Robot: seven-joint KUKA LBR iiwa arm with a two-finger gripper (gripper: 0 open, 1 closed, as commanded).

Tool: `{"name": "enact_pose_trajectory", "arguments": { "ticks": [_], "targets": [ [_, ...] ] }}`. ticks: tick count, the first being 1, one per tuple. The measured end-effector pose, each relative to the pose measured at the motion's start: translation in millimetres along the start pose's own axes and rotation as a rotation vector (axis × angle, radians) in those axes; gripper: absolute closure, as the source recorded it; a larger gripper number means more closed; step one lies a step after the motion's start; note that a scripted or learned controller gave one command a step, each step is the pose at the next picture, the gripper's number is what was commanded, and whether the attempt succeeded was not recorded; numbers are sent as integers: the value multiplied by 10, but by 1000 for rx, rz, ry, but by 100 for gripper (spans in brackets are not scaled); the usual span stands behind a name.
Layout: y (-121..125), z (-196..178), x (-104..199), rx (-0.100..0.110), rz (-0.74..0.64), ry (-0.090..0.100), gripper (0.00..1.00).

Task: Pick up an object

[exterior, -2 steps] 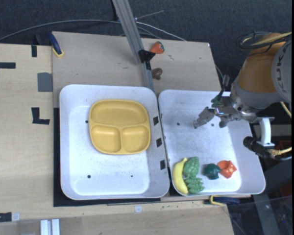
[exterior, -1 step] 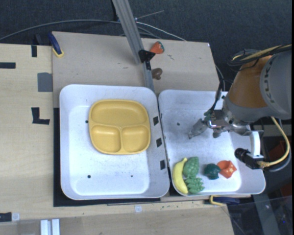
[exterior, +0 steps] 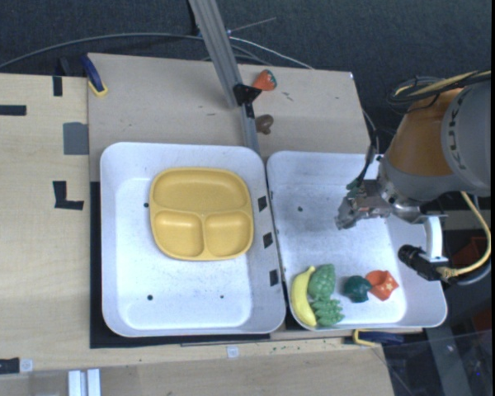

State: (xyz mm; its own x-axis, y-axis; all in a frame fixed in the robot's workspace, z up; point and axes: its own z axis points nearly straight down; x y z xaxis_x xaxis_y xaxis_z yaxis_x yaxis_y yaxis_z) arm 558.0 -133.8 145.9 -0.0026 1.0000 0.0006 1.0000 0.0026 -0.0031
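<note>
White plastic forms the two shallow bins, set side by side on a pale wooden bench (exterior: pixel 33 221). Left bin (exterior: pixel 124 304): rounded corners, speckled floor, holding a yellow plate (exterior: pixel 202 213) with three moulded compartments, smooth and matte. Right bin (exterior: pixel 313 188): same shape, with the toy foods grouped along its near edge. Grey arm (exterior: pixel 470 139) with an orange band reaches in from the right; its gripper (exterior: pixel 352 213) hangs over the middle of the right bin, apart from the toys. Finger state cannot be told from this view. Toys: a curved yellow banana (exterior: pixel 300 299) touching a knobbly green bunch (exterior: pixel 323 291); just beside them, a small dark green rounded piece (exterior: pixel 356 288), then an orange-red piece (exterior: pixel 383 284).
</note>
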Motion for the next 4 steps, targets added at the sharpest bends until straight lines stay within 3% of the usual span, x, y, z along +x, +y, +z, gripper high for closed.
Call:
{"name": "enact_pose_trajectory", "arguments": {
  "ticks": [2, 4],
  "targets": [
    [99, -913, -34, -6, 1, -1, 100],
    [386, -868, 973, 0, -4, 1, 100]
  ]
}}
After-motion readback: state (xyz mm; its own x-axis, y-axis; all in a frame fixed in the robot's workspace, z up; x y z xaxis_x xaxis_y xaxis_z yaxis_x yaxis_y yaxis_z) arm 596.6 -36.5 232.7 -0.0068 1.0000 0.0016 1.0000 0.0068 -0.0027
